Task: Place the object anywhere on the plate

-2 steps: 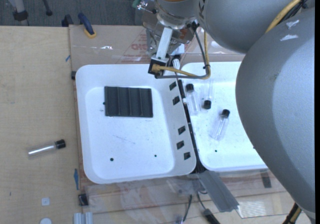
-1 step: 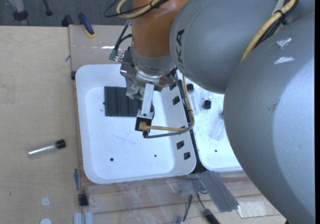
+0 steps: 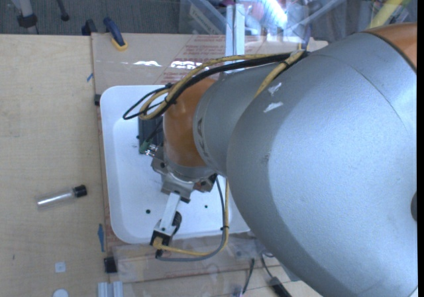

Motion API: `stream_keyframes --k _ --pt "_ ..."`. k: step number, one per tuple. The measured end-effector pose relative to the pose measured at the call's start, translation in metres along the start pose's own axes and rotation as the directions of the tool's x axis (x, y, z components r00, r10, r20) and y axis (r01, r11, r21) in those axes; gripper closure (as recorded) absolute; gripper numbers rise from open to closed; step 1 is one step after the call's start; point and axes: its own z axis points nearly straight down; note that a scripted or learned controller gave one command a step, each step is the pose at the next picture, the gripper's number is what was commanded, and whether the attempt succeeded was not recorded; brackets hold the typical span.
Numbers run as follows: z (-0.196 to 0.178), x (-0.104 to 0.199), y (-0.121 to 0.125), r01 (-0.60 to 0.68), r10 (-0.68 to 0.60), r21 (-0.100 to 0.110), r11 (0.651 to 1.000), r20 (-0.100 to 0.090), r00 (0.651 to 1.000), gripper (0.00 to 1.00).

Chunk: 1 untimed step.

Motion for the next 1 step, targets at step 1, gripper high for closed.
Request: stream_keyframes --k 1 --pt "-0.1933 -0.0171 -0.0294 0.465 -0.465 -0.005 0.885 0.000 0.885 1.00"
